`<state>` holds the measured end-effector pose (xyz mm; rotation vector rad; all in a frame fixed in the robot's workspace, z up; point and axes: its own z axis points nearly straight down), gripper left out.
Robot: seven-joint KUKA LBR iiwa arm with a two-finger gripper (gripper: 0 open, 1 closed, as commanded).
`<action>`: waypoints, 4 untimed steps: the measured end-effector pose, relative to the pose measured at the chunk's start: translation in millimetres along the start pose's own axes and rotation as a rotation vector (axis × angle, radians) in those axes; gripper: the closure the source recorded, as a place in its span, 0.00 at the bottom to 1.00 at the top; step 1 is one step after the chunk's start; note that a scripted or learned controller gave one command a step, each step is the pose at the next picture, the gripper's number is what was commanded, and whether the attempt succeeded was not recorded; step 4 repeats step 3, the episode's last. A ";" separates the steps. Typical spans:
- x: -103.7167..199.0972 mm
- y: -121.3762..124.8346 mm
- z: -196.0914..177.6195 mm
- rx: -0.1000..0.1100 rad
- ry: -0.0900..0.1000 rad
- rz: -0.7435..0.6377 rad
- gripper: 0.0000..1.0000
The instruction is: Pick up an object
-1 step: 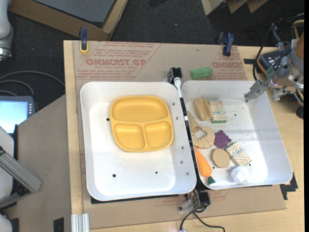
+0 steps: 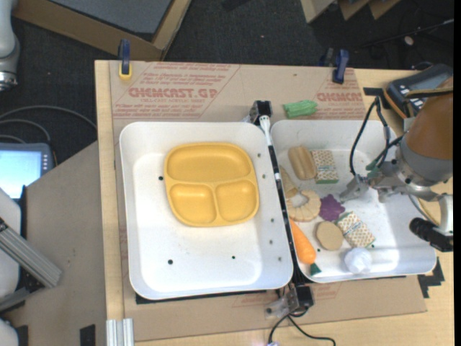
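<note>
My gripper [image 2: 360,186] hangs over the right bin [image 2: 403,265] — can't tell its state. Toys crowded: purple piece [image 2: 330,207] touches cracker [image 2: 355,229], so I risk a glancing miss.

I couldn't see the two-finger gripper [image 2: 360,186] clearly; the grey arm [image 2: 432,143] ran off-frame at 3 o'clock.

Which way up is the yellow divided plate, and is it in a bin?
Right side up, inside the left bin. The yellow divided plate shows its three hollow compartments facing the camera, lying flat on the bin floor.
</note>
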<state>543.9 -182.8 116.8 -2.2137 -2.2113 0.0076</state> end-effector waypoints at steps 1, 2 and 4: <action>64.8 -65.3 34.2 -0.009 -0.003 -0.002 0.00; 61.6 -62.7 23.2 -0.017 -0.008 0.001 1.00; 132.8 24.5 -73.8 -0.030 -0.004 -0.012 1.00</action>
